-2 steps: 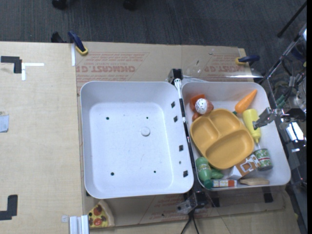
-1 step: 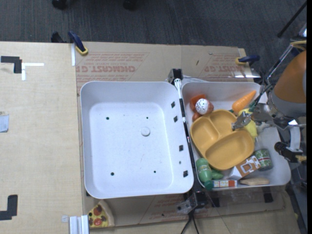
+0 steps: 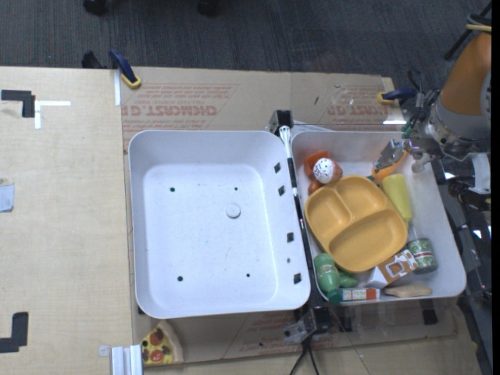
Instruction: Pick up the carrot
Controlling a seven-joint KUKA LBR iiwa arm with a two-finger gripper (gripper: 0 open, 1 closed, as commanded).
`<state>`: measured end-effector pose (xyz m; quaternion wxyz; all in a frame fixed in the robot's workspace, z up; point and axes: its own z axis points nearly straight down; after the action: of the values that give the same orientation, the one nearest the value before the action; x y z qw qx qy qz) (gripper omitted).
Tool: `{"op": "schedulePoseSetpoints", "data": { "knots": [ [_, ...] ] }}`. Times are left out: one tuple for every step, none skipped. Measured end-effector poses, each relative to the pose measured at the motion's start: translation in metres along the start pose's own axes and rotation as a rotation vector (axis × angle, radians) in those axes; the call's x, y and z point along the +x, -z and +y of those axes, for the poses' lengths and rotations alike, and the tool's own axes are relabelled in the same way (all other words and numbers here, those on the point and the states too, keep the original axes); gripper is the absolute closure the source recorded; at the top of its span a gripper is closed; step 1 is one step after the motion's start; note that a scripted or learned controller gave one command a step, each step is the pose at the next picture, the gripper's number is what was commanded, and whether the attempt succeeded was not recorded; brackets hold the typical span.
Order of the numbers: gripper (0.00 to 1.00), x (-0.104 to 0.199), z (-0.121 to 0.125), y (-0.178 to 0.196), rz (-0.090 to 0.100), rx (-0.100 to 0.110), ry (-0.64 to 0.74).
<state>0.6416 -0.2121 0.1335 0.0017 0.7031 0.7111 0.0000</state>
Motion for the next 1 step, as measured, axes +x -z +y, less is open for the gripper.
{"op": "schedulePoseSetpoints", "data": {
  "knots": [
    [0.0, 0.0071, 0.0185, -0.0412, 0.004, 0.002, -0.127]
  ]
}}
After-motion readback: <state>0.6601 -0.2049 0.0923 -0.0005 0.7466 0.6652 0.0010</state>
